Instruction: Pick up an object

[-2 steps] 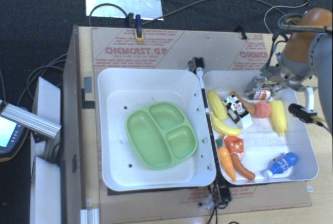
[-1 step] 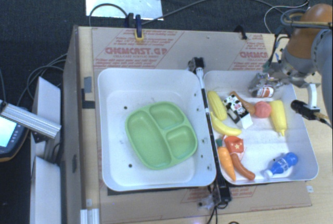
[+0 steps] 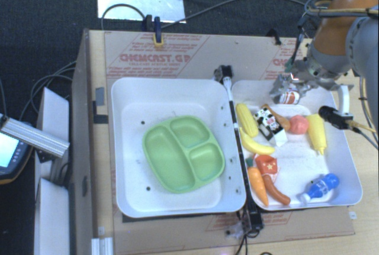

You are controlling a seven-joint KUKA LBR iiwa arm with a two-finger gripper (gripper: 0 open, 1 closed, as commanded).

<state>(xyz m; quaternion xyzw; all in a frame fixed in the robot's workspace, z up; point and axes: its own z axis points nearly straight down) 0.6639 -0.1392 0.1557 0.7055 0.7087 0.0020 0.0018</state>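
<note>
The board (image 3: 177,49) under both bins reads "CHEMCAST GP" in red. The gripper (image 3: 291,91) hangs at the right bin's (image 3: 346,156) far edge; its grip cannot be told.

Single fixed camera above the bench (image 3: 177,49), angled down, covering both white bins (image 3: 127,129) from moderate distance.

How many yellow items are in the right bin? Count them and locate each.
3. Corn cob by the bin's left wall, banana just below it, squeeze bottle toward the right side. Others may hide beneath the pile.
</note>
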